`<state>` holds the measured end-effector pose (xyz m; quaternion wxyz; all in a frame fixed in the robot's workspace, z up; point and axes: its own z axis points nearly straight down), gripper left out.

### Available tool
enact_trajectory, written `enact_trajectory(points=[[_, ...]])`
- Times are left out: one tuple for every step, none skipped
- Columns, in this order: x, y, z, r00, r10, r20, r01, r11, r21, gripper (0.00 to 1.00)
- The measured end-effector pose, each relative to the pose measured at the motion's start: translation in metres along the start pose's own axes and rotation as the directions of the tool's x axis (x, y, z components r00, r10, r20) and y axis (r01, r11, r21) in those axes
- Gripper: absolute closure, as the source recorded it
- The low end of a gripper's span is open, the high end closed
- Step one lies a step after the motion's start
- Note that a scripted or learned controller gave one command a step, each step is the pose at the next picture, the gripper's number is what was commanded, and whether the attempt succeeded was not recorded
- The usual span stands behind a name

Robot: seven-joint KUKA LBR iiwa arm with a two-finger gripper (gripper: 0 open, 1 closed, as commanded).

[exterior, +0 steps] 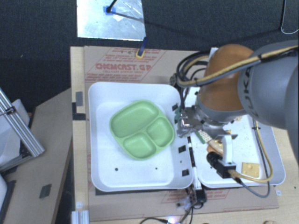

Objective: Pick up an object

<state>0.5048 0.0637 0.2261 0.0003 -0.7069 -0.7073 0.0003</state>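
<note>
Left bin [100,171]: one green divided plate [142,129]. Right bin [275,164]: my claw [212,141] low, grip state not discernible; tan block [250,170] nearby.

Open floor around the green plate [141,129] in the left bin [100,125]; right bin [271,169] crowded by arm [243,92]

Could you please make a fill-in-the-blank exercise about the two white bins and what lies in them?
1. The light green divided plastic plate lies in the ____ shallow white bin.
2. This plate has ____ compartments.
3. The grey arm with the orange band hangs above the ____ shallow white bin.
4. The small flat square piece in that bin is ____ in colour.

Missing words: left; three; right; yellow
</note>
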Motion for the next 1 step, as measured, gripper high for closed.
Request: enact_trajectory(points=[[0.0070,0.0081,0.0122,1.000,-0.003,0.000,0.003,1.000,0.000,1.00]])
